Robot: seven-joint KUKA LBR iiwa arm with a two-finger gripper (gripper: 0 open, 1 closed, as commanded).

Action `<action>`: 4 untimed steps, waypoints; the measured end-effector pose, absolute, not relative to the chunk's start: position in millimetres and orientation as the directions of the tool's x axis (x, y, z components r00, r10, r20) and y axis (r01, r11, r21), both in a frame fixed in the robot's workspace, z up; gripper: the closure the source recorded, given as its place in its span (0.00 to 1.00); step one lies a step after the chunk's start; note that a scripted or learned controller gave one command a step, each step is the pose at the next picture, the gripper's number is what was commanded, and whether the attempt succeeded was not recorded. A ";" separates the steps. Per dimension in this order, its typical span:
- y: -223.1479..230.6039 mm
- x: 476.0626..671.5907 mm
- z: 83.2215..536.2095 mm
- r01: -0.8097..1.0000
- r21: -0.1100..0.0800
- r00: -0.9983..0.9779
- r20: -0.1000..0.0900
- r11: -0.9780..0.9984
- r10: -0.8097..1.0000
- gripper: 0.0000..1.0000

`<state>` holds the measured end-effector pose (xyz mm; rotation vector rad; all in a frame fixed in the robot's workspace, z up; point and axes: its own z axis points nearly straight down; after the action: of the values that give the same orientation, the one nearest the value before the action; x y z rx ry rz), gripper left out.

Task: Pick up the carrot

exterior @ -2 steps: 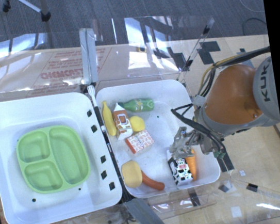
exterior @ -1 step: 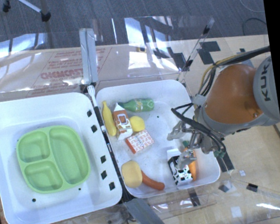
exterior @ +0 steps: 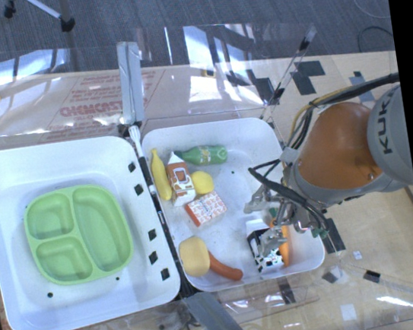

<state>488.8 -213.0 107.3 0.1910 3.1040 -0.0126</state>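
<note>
Carrot [exterior: 285,249] upright by gripper [exterior: 279,228]; long axis top-to-bottom.

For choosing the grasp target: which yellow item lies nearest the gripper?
The lemon, mid-bin beside the small cartons; the banana lies farther, along the left wall.

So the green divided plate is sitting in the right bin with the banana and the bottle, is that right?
Not quite. The camera view shows the green divided plate lying in the left bin. The banana and the bottle are in the right bin.
</note>
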 end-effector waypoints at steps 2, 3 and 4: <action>-213.5 496.4 121.8 0.118 -0.010 -0.992 -0.056 0.993 0.117 0.00; -213.0 496.1 128.6 0.115 -0.008 -0.992 -0.047 0.993 0.114 1.00; -212.9 496.3 128.8 0.115 -0.008 -0.992 -0.048 0.993 0.114 0.00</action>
<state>496.3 -212.9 128.8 0.1772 3.0894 -0.0173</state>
